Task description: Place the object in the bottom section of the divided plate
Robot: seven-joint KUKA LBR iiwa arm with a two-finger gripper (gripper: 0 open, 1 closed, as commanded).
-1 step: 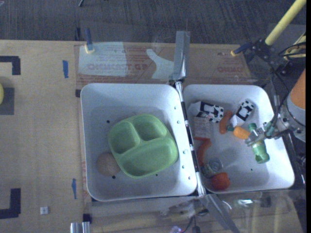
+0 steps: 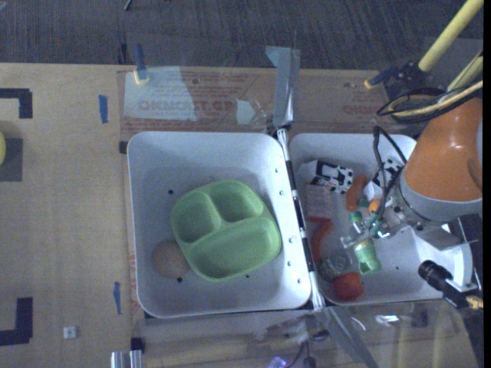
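i cannot tell how the gripper (image 2: 367, 232) is set. it hangs low in the right white bin (image 2: 399, 271), over a green plastic bottle (image 2: 367, 253) that looks light, stiff and slick; its middle seems the best hold. the green divided plate (image 2: 225, 229) waits mid left bin (image 2: 146, 205).

A light green divided plate (image 2: 225, 229), with two small upper sections and one wide bottom section, lies flat and slightly turned in the left white bin (image 2: 146, 205), just beside a round beige ball (image 2: 169, 258).
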